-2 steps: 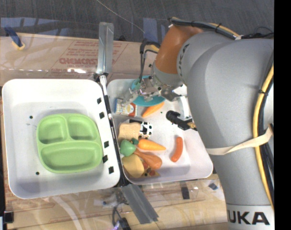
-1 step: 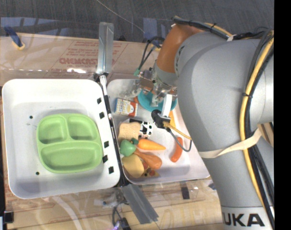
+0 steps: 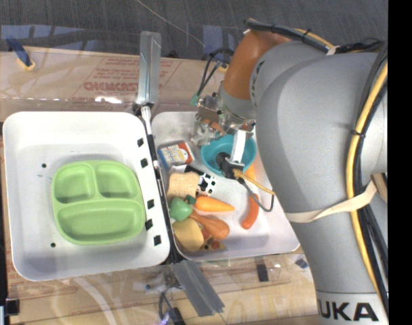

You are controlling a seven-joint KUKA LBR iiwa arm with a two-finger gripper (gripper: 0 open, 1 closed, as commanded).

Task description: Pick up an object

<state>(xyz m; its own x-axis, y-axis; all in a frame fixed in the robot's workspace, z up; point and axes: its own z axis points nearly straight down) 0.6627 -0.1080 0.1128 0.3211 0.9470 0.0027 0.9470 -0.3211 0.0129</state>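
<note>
The right bin [image 3: 277, 241] holds a heap of toy food. A teal bowl [image 3: 215, 157] sits near its back. Left of the bowl lies a small blue and white carton [image 3: 175, 155]. Below them are a bread slice [image 3: 181, 184], a black-and-white die [image 3: 207, 181], a carrot [image 3: 213, 205], a green pepper [image 3: 180, 209], a red chili [image 3: 251, 212] and a yellow fruit [image 3: 188, 234]. My gripper [image 3: 223, 139] hangs low at the back of this bin, right over the teal bowl. I see nothing held in it.
The left bin [image 3: 23, 134] holds a green divided plate [image 3: 96, 200]. A metal divider [image 3: 149, 80] runs between the bins. The bulky grey arm [image 3: 321, 147] covers the right bin's right side.
</note>
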